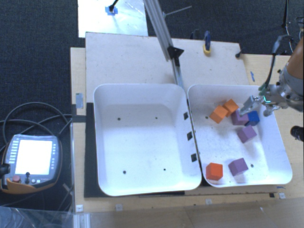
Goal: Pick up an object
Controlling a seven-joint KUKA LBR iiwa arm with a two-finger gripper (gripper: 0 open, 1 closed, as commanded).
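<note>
Likeliest target: blue cube, tucked just under the jaws and partly hidden by them. Touches a purple cube on the side away from the arm, so no free flank there for a clean pinch. Cannot tell whether the jaws are spread or pressed together; nothing seen clamped between them, so not counted as held.

Next out from the jaws: a second purple cube just nearer the camera, close to the blue one but apparently apart. Two orange cubes touching each other, a little beyond the jaws toward the neighbouring bin. Well apart from the jaws, at the near rim: a red-orange cube and a third purple cube, side by side with a gap between.

All seven inside the right bin, probably scattered loose, hence the mixed tilts and clusters. Jaws close to that bin's arm-side wall, so little room to shift that way; open white floor between the jaws and the near pair, and more toward the shared wall with the left bin. Straight lift looks unobstructed. Risk, by judgement: dragging the touching purple cube along, or pinching the blue one on a corner. Teach pendant far off beside the surface, no concern.
</note>
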